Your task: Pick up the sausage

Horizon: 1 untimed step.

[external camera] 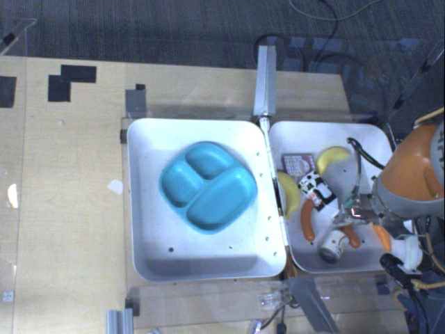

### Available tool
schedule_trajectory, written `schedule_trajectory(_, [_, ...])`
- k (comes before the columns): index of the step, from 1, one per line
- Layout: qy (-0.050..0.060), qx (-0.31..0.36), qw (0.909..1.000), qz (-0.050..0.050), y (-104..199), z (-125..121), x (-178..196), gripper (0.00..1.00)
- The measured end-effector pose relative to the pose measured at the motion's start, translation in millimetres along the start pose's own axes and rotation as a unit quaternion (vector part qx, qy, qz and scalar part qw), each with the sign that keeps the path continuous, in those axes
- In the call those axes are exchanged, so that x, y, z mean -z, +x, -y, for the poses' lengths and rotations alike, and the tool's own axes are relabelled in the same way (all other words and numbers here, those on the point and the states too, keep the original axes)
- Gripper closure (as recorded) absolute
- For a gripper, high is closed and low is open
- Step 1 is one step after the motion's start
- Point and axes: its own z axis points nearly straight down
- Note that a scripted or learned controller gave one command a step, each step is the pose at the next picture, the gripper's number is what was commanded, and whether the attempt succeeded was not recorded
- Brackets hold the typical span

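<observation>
Sausage lies in the right bin, beside the banana. Gripper hangs nearby; jaw state cannot be told. Advise descending astride the sausage's narrow width, clear of the can.

fixed overhead slant onto both bins

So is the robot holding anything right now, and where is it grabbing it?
It cannot be told. The gripper is low in the right bin, just right of the sausage, but no item shows clearly in its grasp.
</observation>
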Motion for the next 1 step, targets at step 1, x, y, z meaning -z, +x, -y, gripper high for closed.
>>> schedule_trajectory(1, [0.002,0.046,0.9989,0.001,-0.4,-28.2,114.3,1.0])
